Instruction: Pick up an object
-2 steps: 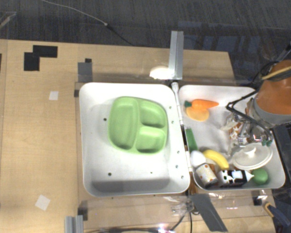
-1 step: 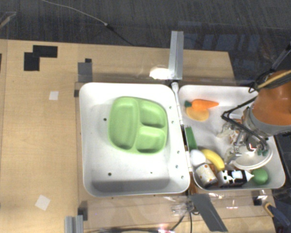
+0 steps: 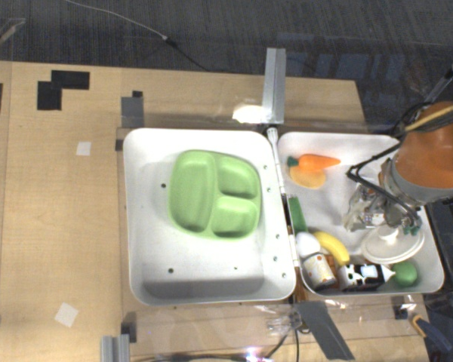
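So the worktop is a pale wood-look surface with a few black square marks near its far left corner, and beyond its far edge there's dark grey carpet-like floor with a thin cable snaking across it. Two shallow white plastic bins sit side by side. The left bin holds a light green divided plastic plate, three compartments, sitting roughly mid-bin toward the far side.

The right bin is the busy one. An orange plastic carrot lies near its far left corner on top of a yellowish piece I can't identify. Along the left edge there's a small green stick-shaped thing, then a yellow plastic banana, and a small brown jar with a white lid at the near left corner. A black and white blocky item and a green round ball sit along the near edge.

The grey arm with the orange band comes in over the right edge and gets cut off there. Its end effector hangs low over a white round dish-like object; it's a tangle of metal and glare, so I can't tell what state it's in.
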`<state>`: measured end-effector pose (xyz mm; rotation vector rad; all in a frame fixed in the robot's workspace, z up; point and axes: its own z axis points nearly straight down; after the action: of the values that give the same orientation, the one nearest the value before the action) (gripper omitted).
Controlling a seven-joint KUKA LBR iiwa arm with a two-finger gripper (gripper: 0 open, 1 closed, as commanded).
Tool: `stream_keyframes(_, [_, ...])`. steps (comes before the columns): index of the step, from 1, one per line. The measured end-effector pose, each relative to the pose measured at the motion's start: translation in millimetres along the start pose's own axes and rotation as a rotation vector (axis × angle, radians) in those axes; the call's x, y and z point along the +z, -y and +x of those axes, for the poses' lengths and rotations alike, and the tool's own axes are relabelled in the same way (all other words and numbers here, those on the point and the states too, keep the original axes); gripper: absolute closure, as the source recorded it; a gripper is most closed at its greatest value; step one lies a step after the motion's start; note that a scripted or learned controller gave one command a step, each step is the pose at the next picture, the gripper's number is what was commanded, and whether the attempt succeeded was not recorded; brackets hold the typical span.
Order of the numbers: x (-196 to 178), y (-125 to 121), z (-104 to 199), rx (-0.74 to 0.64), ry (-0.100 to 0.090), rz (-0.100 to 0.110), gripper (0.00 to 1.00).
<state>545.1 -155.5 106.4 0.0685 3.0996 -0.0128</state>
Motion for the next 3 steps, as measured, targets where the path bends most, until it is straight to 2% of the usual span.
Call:
stream_keyframes(1, [-137,21,-26,-0.365,-0.024,-0.009,1.00])
stream_keyframes(2, [-135,20,-25,-0.365,-0.029,-0.012,0.00])
stream_keyframes(3, [-21,42,-3,-0.355,-0.028,-0.012,0.00])
